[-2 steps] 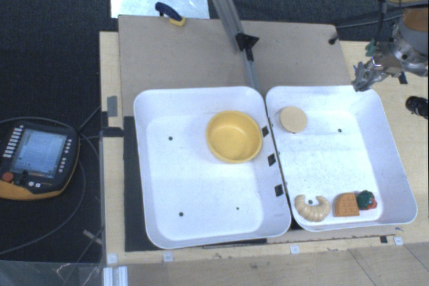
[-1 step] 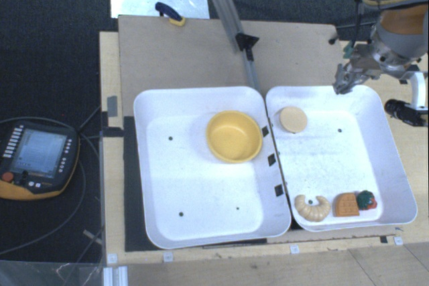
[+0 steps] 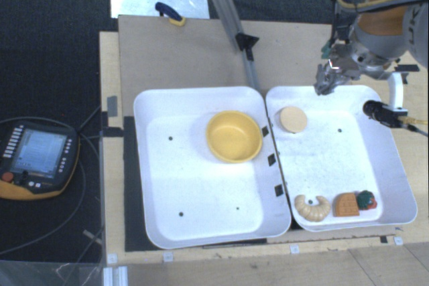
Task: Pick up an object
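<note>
In the left bin (image 3: 167, 211) a yellow bowl (image 3: 234, 136) sits upright near the right wall. The right bin (image 3: 389, 164) holds a tan round disc (image 3: 293, 120) at its far left, and along its near edge a cream croissant-shaped piece (image 3: 313, 207), an orange-brown block (image 3: 346, 205) and a small red and green piece (image 3: 366, 199). My gripper (image 3: 325, 85) hangs over the far rim of the right bin, right of and beyond the disc. Nothing shows between its tips.
A grey pole (image 3: 228, 7) slants across the board behind the bins. A yellow and black clamp (image 3: 170, 13) lies at the far left of the board. A teach pendant (image 3: 33, 159) rests on the floor at left. A black fitting (image 3: 383, 113) juts in at the right bin's right rim.
</note>
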Robot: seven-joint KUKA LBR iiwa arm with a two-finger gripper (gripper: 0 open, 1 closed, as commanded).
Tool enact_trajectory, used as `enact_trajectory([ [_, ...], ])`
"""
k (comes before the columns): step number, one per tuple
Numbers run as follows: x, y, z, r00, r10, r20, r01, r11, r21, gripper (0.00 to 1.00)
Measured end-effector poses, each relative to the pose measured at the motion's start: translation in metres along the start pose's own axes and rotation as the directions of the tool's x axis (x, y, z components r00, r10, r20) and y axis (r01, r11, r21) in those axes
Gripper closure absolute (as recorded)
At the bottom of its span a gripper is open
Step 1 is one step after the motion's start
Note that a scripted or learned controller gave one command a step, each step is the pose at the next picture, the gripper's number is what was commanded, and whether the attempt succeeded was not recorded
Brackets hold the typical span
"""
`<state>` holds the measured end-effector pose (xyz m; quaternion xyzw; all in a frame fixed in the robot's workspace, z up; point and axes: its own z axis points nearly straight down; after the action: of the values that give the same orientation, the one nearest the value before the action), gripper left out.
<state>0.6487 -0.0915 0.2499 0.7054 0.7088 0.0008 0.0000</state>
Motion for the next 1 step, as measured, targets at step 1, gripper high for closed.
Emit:
enact_trajectory([
  [1, 0.0505, -0.0141, 0.0145, 1.0, 0.0, 0.0, 0.0, 1.0, 0.002, 1.0],
])
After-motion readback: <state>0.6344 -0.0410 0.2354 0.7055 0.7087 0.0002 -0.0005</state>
